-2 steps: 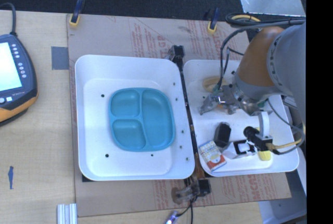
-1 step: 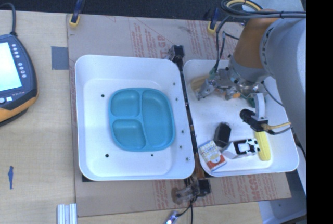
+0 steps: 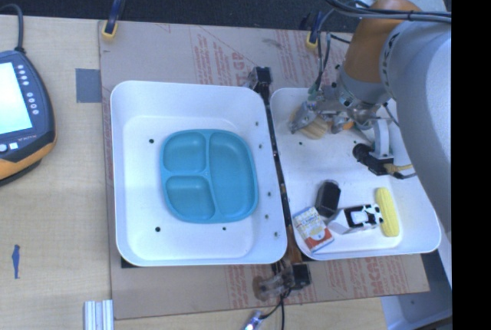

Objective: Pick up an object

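My gripper [image 3: 309,121] is low over the far left part of the right bin [image 3: 414,244], reaching in from the right. A small tan object [image 3: 313,131] sits right at its tip, partly hidden by it, and whether it is gripped cannot be told. Nearer the front of the same bin lie a black oval object [image 3: 328,196], a small red-and-white carton [image 3: 313,228], a black-and-white toy [image 3: 362,217] and a yellow corn cob [image 3: 387,212].
The left bin [image 3: 126,190] holds a blue divided plate [image 3: 209,175]. A handheld control pendant [image 3: 19,113] lies on the bench at far left. The bins' shared walls run between them just left of my gripper.
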Action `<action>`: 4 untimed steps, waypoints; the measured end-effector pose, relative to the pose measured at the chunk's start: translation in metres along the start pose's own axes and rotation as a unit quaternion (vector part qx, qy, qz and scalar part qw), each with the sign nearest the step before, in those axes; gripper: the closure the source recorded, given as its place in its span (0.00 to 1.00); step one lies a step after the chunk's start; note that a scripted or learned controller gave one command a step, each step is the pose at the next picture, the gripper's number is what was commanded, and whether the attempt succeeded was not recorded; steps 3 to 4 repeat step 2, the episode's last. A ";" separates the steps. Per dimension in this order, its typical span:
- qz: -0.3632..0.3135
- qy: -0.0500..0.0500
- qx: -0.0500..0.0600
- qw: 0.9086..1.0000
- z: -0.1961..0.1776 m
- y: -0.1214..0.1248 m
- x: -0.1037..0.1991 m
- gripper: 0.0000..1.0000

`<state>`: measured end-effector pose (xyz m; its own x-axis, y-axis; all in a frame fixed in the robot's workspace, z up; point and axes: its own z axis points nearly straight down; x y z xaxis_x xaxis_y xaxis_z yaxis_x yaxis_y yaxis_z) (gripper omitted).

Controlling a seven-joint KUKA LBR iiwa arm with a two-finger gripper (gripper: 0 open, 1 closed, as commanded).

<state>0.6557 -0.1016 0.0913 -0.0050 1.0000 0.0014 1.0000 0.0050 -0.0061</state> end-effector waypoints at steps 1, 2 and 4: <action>-0.003 0.001 0.009 1.000 -0.009 -0.003 -0.001 1.00; 0.000 0.000 -0.002 1.000 -0.101 -0.065 0.060 1.00; 0.000 0.000 -0.002 1.000 -0.101 -0.065 0.060 1.00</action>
